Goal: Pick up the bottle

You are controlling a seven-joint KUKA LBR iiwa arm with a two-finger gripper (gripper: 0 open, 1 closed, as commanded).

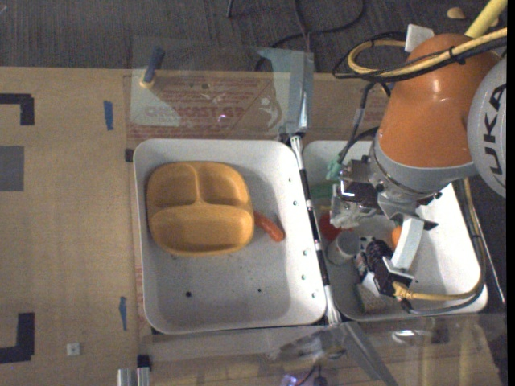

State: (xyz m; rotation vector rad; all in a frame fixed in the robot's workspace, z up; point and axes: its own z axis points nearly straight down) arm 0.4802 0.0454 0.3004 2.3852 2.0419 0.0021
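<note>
Where the bench holds two white bins, the left bin (161, 296) has a yellow food tray (199, 206) lying upside down. A small orange thing (269, 227) touches the tray's right side. The right bin (455, 276) holds a jumble of small things under the arm (426, 111). A round white thing (348, 246), maybe the bottle, sits near that bin's left wall, just below the gripper (356, 203). It is too hidden to tell whether the gripper is open or closed. Big letters "UKA" (497, 123) show on the arm. A clear sheet (209, 103) above the left bin has red writing, too faint to read.
</note>
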